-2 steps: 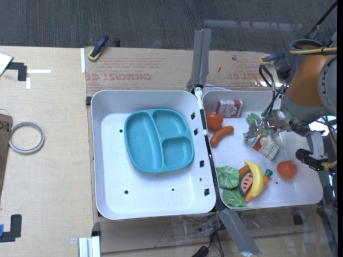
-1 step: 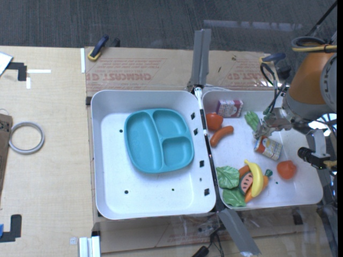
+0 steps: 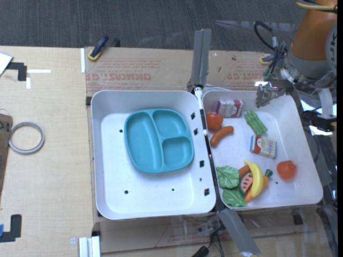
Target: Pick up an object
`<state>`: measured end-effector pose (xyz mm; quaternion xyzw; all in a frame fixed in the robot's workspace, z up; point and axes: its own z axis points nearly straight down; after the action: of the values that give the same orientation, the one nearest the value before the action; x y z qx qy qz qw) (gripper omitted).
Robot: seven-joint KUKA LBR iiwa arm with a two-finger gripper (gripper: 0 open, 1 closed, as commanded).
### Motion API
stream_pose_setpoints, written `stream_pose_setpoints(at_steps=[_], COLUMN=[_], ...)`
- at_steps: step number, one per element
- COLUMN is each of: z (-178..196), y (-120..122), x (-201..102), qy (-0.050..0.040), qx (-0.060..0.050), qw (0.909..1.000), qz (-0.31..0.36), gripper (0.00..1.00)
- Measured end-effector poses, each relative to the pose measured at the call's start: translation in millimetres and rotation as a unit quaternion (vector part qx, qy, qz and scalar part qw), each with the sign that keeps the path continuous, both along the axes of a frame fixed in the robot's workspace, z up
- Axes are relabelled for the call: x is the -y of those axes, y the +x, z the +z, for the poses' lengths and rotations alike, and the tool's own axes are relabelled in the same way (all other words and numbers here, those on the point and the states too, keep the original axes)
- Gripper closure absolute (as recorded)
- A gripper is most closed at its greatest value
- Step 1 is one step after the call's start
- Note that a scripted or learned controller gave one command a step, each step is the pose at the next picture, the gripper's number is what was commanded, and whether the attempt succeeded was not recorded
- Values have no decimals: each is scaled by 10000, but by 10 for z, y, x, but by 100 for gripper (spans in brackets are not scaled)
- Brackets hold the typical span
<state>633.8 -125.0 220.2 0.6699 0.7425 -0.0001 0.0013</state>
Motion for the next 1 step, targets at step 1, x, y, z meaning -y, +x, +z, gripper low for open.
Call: stream_pose_setpoints(at_steps=[1], z=[-9], y=[-4], x=[3], qy=[1], qx=[-9], qw=[10000], qz=[-4], gripper=[0])
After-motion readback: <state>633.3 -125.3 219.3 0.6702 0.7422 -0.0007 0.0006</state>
